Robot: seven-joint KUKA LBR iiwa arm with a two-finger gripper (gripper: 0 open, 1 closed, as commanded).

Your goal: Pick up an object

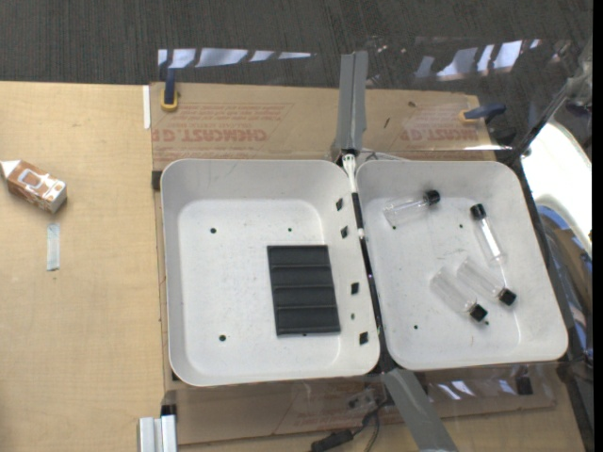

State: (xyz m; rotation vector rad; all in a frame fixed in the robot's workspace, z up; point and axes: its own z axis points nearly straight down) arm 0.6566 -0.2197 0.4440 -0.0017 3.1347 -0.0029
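A black ribbed rectangular block (303, 290) lies flat in the left white bin (188, 252), a little right of its middle. The right white bin (537, 328) holds several clear vials with black caps. One vial (411, 208) lies near the bin's back left. Another vial (486, 238) lies lengthwise at the back right. Two more vials (459, 297) lie close together toward the front right, their caps pointing to the front.
A small orange-and-white box (36, 186) and a pale strip (53, 249) lie on the wooden bench at far left. Cardboard (245, 125) with clamps runs behind the bins. A grey bar (352, 102) stands at the back between them.
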